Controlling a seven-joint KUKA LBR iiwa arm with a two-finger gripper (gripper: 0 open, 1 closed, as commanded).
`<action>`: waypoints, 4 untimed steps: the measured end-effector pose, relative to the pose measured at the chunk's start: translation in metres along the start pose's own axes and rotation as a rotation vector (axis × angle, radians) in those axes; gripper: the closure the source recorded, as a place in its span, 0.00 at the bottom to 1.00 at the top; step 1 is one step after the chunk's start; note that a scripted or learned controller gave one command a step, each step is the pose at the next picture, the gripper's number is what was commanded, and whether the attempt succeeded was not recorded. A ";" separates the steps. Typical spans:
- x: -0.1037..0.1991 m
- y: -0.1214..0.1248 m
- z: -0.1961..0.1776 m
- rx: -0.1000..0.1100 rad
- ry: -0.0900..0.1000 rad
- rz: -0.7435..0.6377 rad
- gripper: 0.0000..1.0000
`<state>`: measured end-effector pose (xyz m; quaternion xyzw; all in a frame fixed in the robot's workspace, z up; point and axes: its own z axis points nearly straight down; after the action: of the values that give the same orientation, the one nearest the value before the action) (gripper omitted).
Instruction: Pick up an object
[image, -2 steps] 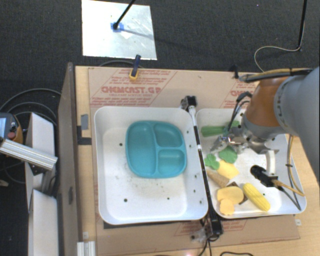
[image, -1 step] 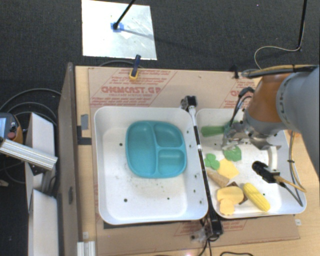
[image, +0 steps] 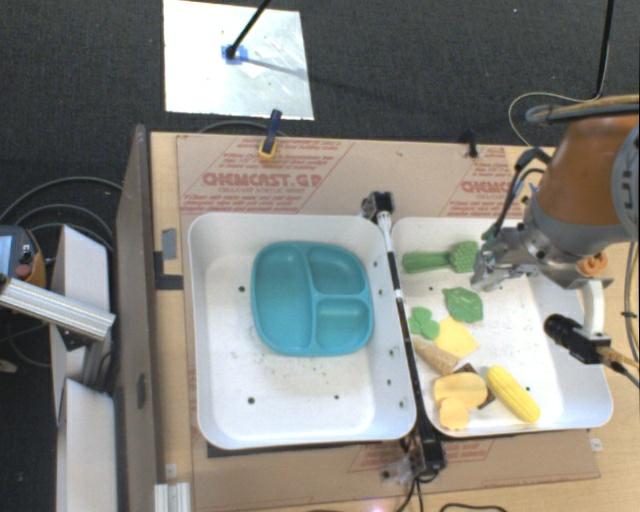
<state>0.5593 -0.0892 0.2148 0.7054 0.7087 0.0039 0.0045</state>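
While I am hovering my gripper (image: 487, 272) over the right bin's (image: 590, 405) far edge, I cannot tell what grip it has. It is hanging just beside the green broccoli piece (image: 440, 260), with a green leaf (image: 463, 303) nearer the middle. I am judging this as the approach step: next I am needing to descend squarely onto one piece. Yellow corn (image: 514, 393) is lying by the near edge; open floor is waiting toward the right edge.

Teal divided plate (image: 311, 299) in left bin (image: 225, 400); foil-like sheet (image: 236, 60) beyond bench.
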 end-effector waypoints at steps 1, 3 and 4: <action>0.024 -0.015 -0.026 0.007 0.002 -0.002 1.00; -0.002 0.022 0.059 0.016 0.000 0.004 0.00; -0.034 0.016 0.133 0.017 0.000 0.006 0.00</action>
<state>0.5772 -0.1236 0.0816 0.7077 0.7065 -0.0021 -0.0014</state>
